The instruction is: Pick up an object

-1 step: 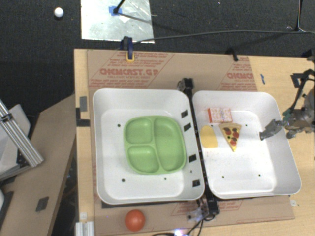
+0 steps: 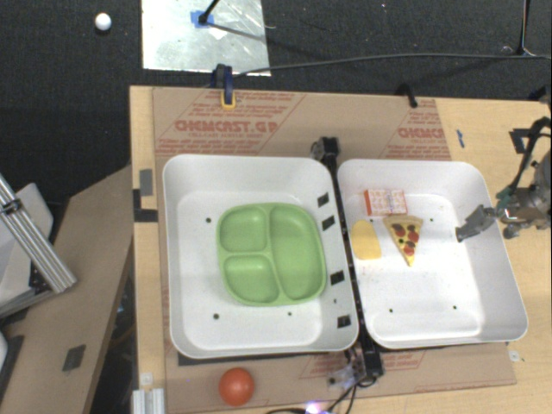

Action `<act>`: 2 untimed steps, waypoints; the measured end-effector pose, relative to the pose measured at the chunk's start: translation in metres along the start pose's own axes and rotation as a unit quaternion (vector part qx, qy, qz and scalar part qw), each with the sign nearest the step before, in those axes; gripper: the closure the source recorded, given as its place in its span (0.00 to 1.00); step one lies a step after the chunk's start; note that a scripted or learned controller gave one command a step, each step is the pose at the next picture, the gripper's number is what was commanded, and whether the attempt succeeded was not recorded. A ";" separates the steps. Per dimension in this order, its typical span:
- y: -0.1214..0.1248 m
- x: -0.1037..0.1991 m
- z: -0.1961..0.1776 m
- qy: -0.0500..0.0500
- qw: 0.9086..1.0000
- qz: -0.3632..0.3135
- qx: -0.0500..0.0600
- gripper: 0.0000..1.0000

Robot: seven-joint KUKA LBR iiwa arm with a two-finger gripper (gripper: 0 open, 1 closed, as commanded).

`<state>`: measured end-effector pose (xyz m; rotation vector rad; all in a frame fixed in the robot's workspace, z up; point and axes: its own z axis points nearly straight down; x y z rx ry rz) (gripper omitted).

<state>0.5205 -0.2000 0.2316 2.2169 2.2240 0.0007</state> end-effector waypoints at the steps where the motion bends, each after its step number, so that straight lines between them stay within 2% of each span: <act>1: 0.002 0.003 0.042 0.001 1.000 0.001 0.001 0.00; 2: -0.002 0.006 0.084 0.001 1.000 0.001 0.001 0.00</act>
